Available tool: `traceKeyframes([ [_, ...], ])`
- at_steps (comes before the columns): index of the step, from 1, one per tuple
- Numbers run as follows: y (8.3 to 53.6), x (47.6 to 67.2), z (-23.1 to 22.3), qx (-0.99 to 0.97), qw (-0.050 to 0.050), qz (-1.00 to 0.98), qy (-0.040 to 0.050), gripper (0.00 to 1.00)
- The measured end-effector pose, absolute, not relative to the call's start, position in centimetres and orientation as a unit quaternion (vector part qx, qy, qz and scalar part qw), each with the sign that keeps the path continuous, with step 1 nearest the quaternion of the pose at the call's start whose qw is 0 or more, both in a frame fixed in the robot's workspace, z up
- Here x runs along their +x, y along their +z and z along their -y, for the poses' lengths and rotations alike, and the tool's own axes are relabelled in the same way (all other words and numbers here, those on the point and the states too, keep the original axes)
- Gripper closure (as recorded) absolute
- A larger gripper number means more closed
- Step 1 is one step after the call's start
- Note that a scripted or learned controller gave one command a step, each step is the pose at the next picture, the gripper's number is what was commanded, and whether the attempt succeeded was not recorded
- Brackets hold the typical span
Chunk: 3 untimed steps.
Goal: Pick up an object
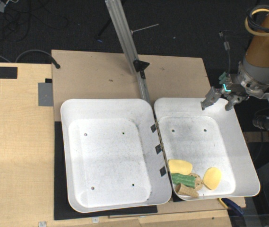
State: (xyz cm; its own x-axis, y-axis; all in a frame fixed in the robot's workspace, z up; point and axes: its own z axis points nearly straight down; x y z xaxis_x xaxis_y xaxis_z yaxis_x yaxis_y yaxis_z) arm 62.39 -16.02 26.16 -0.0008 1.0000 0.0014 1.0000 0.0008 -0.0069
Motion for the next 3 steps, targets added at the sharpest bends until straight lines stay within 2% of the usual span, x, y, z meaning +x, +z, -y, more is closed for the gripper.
traceKeyframes([
  [1, 26.4, 62.5, 16.0, -0.706, 0.001, 0.708, 0.0009, 0.00],
  [3, 13.9, 61.3, 15.6, -0.707, 0.004, 0.707, 0.0027, 0.00],
])
